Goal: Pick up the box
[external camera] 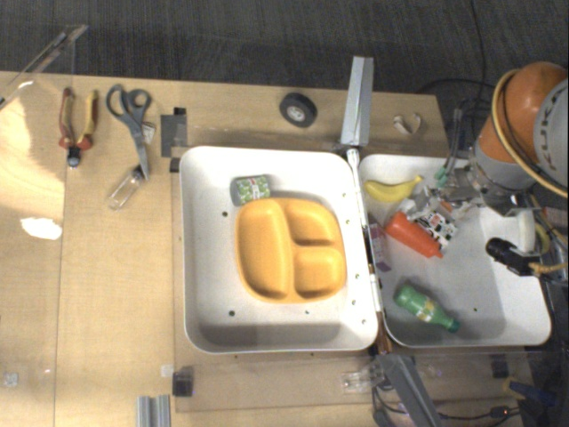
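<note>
I cannot tell the state of the jaws — they sit over a small black-white patterned box, right bin.

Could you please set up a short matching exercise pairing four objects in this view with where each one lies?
Things:
1. yellow tray
2. green bottle
3. banana
4. scissors

Places:
A. near front edge of right bin
B. on the bench, left of the bins
C. middle of left bin
D. back left corner of right bin

Pairs: 1-C, 2-A, 3-D, 4-B
</note>
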